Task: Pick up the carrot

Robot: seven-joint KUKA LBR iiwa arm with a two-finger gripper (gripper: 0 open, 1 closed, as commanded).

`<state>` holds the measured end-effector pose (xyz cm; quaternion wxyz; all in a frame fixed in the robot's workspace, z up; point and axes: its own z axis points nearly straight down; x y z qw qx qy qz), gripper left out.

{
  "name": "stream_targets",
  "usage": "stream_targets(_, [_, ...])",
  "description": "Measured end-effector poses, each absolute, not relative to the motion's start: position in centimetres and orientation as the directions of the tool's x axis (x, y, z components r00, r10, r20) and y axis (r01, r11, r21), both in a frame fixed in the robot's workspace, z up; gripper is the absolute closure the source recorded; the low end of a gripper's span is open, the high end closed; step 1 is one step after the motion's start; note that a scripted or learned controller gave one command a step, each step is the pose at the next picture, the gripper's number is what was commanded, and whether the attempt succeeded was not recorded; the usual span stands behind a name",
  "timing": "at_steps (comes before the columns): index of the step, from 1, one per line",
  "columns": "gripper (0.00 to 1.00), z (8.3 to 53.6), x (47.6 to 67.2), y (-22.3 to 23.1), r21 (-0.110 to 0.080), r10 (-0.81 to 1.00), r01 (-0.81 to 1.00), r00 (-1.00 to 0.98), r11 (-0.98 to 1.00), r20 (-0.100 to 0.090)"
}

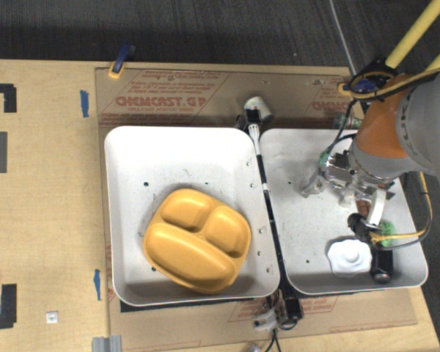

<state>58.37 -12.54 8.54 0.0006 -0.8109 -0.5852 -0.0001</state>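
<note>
Hanging low over the right bin, the gripper was seen with its fingers spread apart, and nothing was seen clamped between them. The carrot was taken to be the small orange-brown bit in that same bin, just beside one finger, with a bit of green close by (most of it was hidden by the gripper, so this was more a guess than a sure thing). It was judged that the pick had not yet been made. The left bin was taken up by a big yellow lump, well apart from the carrot, so no trouble was expected from there. Trouble was more likely to come from where the carrot lay. It was seen off to one side and not in the middle of the gap. If the fingers were closed right there, only air could be caught, or the carrot could be nudged away and sent sliding over the smooth white floor. If the gripper was pushed straight down, the carrot could be squashed under a fingertip and not gripped at all. A grip on just the thin end could also be lost when the arm was lifted, and the carrot would then be dropped back into the bin.
</note>
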Motion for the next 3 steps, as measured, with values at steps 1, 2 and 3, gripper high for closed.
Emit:
stream_targets(1, [0.0, 17.6, 64.2, -11.8, 0.002, 0.964, 0.964, 0.266, -0.266, 0.0])
stream_targets(2, [0.0, 8.5, 59.1, -10.6, 0.0, 0.989, 0.989, 0.147, -0.147, 0.0])
stream_targets(3, [0.0, 8.5, 53.1, -10.4, 0.0, 1.0, 1.0, -0.027, 0.027, 0.001])
